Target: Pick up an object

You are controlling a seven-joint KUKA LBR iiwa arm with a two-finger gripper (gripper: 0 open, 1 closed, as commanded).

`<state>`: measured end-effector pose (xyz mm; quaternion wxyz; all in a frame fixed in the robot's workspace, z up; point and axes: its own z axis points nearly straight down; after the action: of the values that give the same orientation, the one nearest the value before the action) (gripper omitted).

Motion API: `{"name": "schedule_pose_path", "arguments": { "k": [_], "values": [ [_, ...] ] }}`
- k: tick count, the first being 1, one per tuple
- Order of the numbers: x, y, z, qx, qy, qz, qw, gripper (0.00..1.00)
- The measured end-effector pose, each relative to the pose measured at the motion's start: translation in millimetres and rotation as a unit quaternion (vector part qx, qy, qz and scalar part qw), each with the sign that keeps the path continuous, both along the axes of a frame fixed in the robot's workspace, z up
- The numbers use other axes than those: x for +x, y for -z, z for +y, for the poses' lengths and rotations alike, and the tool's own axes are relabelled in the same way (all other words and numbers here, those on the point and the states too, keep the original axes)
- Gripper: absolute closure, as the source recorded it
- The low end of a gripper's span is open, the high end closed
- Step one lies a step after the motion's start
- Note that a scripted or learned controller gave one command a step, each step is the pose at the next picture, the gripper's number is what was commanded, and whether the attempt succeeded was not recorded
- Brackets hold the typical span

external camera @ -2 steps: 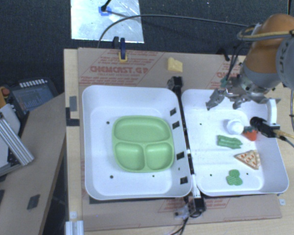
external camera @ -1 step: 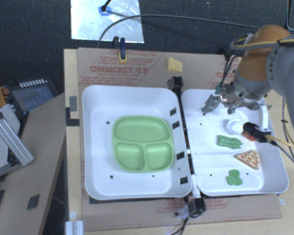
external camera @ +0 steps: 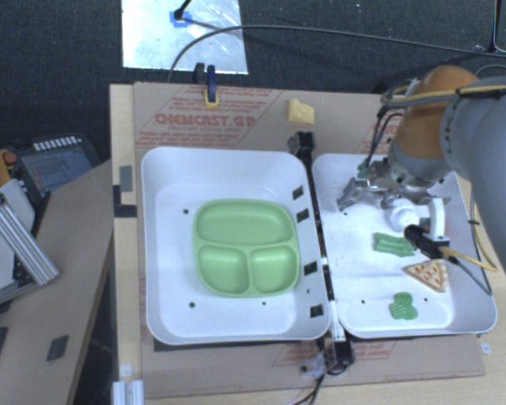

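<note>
You have the arm (external camera: 468,125) reaching in from the right, its orange band showing above the wrist, with the pincer (external camera: 388,194) low over the upper part of the right bin (external camera: 346,310). From this slanted look down, you cannot tell whether the pincer is wide or narrow, and nothing can be made out in its grip.

Loose things lie in that right bin. A small white piece (external camera: 401,218) sits just below the pincer, close to it; contact cannot be judged. A little lower lies a green oblong toy (external camera: 393,244), and to its right a black-tipped part of the tool (external camera: 422,238) hangs over the bin. Nearer the front you see a toy pizza slice (external camera: 428,274), orange with dark spots, and near the front edge a small green leafy toy (external camera: 402,308), set apart from the others.

The left bin (external camera: 164,310) holds a pale green divided plate (external camera: 245,246), lying flat near the middle, with one wide compartment above two smaller ones.

On the surface (external camera: 236,116) behind the bins rests a small yellow block (external camera: 301,111), and a yellow-and-blue clamp (external camera: 209,84) stands at the back edge.
</note>
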<state>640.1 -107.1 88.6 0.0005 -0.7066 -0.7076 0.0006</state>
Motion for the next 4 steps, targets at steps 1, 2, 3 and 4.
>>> {"name": "schedule_pose_path", "arguments": {
  "k": [1,2,3,4],
  "values": [
    [1.3,-13.9,-0.3,-0.0002,0.0,-0.002,1.0,1.0],
    [4.2,-77.2,-6.6,-0.0006,0.001,-0.004,1.0,1.0],
    [6.1,-132.1,-6.9,-0.0006,-0.001,-0.005,1.0,1.0],
    [6.9,-139.6,-6.9,0.0,-0.001,-0.002,1.0,1.0]
  ]
}}
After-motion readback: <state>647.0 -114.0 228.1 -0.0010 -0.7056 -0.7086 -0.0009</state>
